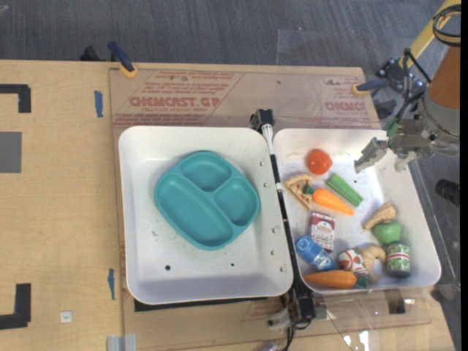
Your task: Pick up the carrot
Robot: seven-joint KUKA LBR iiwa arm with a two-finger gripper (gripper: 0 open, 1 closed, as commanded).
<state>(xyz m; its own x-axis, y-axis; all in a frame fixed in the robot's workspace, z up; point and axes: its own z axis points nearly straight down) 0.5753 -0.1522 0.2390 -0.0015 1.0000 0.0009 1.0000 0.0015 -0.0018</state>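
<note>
While tool (385,153) hovers over right bin (428,221), carrot (333,200) lies untouched

An orange carrot (333,200) with a green top lies at 3 o'clock of a teal divided plate (207,199), which sits in a white bin (139,159); at its 12, a red tomato (318,161).

Table and floor from above
Pale wooden table (51,196) under even light; a brown cardboard sheet (234,93) with red print lies on it, clamped at its far corners; dark grey carpet floor (219,17) beyond.
</note>
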